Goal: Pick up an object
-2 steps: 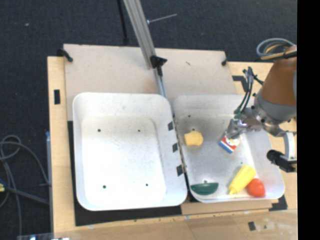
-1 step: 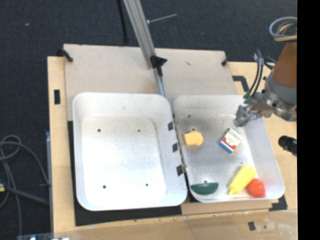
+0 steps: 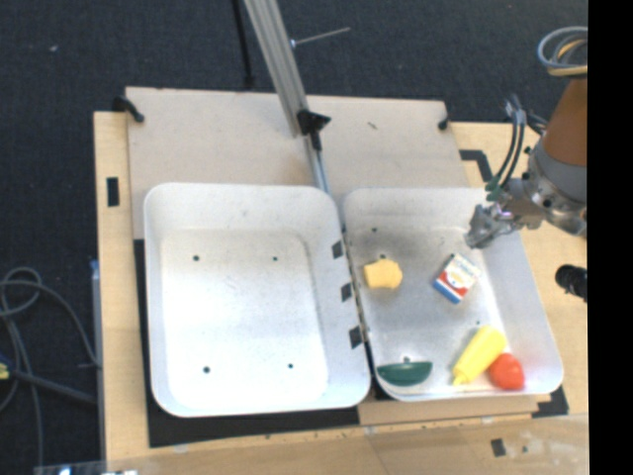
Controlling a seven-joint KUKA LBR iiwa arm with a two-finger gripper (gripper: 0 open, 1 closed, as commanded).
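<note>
Gripper over right bin upper-right edge, grip state can't tell. Below it small box; yellow block mid-bin; yellow bottle, red ball, green piece along front.

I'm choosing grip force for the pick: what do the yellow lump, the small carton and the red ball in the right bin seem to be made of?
Yellow lump: probably soft foam or rubber, matte with a rounded, uneven outline. Small carton: looks like printed card or thin plastic, with flat faces and red and blue print on white. Red ball: likely smooth plastic or rubber, evenly coloured. The view is too coarse to be sure of any.
</note>
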